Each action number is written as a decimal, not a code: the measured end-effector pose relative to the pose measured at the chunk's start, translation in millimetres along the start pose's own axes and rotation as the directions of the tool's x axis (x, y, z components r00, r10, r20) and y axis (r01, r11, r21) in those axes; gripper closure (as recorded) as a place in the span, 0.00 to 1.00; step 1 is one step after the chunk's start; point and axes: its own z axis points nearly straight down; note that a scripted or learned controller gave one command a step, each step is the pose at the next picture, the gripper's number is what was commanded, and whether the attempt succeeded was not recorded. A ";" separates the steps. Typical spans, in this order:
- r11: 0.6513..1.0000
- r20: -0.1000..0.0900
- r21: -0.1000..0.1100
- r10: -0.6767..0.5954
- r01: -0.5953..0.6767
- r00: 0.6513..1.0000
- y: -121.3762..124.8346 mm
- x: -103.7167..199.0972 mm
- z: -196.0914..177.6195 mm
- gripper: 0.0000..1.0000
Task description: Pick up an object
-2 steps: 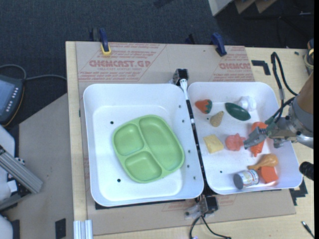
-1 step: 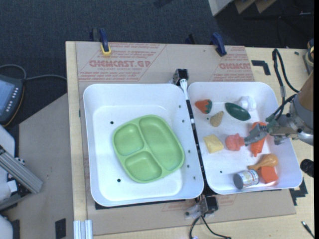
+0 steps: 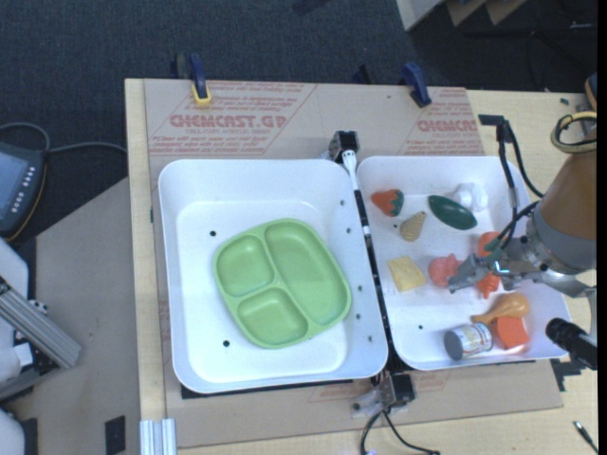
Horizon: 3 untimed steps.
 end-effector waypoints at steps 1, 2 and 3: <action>1.000 0.000 -0.001 0.000 0.000 1.000 3.0 1.6 43.5 0.00; 1.000 0.000 -0.002 0.000 0.000 1.000 2.5 2.3 79.3 0.00; 1.000 0.003 -0.007 0.001 -0.001 1.000 3.3 1.7 66.9 1.00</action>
